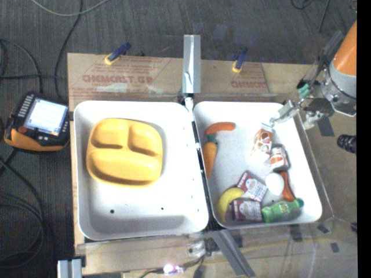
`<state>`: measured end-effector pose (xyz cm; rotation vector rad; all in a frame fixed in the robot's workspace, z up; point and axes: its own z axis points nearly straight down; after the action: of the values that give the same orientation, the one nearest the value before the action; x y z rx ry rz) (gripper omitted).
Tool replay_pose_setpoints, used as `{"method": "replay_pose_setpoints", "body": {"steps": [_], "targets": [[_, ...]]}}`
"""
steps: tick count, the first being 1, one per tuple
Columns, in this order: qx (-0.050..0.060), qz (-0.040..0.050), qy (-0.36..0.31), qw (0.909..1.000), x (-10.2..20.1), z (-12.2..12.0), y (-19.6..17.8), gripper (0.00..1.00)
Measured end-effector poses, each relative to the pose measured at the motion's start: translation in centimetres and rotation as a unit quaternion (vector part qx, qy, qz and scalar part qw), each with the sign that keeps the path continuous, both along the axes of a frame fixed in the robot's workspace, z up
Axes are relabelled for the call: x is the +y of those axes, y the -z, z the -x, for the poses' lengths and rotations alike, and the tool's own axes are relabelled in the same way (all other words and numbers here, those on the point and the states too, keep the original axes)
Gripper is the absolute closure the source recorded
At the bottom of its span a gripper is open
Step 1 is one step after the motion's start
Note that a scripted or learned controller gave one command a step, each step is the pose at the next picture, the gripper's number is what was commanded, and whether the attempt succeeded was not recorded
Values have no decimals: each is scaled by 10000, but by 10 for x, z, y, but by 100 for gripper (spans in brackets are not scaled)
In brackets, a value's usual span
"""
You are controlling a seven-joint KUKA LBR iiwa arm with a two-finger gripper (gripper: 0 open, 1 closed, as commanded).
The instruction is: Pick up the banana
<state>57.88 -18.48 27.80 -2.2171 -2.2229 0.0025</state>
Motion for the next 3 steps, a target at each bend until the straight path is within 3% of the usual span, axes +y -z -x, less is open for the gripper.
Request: {"method": "replay_pose_setpoints", "body": {"steps": [1, 2, 3], "targets": [[6, -10, -1047, 9945, 60, 79, 146, 0], [-164, 93, -741, 9971, 78, 87, 182, 0], [-193, 58, 55, 9998, 83, 84, 182, 0]]}}
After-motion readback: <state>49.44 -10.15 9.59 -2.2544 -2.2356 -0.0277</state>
